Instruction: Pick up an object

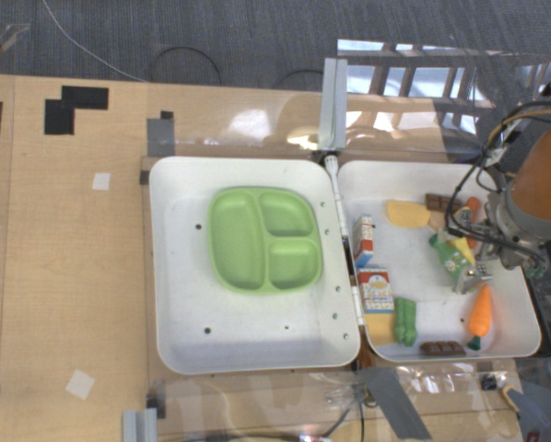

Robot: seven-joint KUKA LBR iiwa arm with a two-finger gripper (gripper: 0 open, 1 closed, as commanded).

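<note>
Camera view: the pincer (pixel 471 270) hangs low in the right bin (pixel 524 334), over a green bottle (pixel 449 252) with a carrot (pixel 480 313) just beside; whether it is spread or pinching I cannot tell. To grasp well, it should centre on the bottle alone and close across its narrow width. The left bin (pixel 179 339) holds a green tray (pixel 263 238).

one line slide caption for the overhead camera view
Grey KUKA arm's gripper low in the right white bin beside a green bottle; green divided plate in the left.
</note>
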